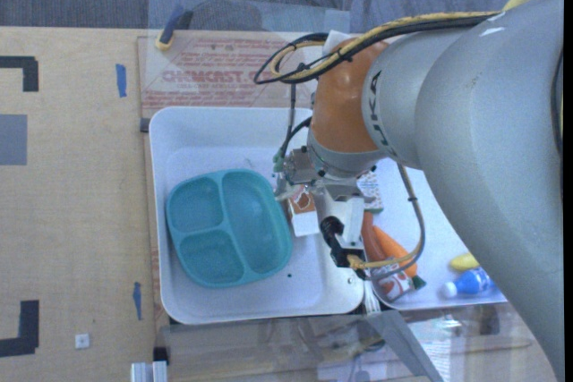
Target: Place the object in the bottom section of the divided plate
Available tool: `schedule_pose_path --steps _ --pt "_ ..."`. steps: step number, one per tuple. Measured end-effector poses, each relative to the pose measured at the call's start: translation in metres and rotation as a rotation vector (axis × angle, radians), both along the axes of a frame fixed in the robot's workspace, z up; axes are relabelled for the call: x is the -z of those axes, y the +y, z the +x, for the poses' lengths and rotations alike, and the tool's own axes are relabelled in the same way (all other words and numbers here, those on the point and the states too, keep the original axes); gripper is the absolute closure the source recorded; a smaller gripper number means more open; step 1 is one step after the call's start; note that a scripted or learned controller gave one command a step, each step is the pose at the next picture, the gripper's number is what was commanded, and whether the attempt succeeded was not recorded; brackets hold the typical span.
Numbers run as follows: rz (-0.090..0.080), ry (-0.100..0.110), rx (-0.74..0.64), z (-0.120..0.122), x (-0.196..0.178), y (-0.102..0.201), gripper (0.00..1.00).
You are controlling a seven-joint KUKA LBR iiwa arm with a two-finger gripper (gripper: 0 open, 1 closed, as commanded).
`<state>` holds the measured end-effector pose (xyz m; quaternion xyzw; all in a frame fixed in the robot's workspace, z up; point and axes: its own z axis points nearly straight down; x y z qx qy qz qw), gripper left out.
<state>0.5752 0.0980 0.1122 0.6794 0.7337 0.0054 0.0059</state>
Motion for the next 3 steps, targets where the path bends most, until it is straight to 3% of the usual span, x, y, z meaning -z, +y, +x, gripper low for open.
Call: schedule_pose_path --steps 1,2,3 --pt "-0.006 -0.001 0.002 0.001 -0.001 -0.004 0.0" --pt "-0.022 0.013 0.1 -0.062 -0.01 0.003 0.0" --pt "-0.011 0.018 0.098 -0.063 -0.02 0.008 1.0"
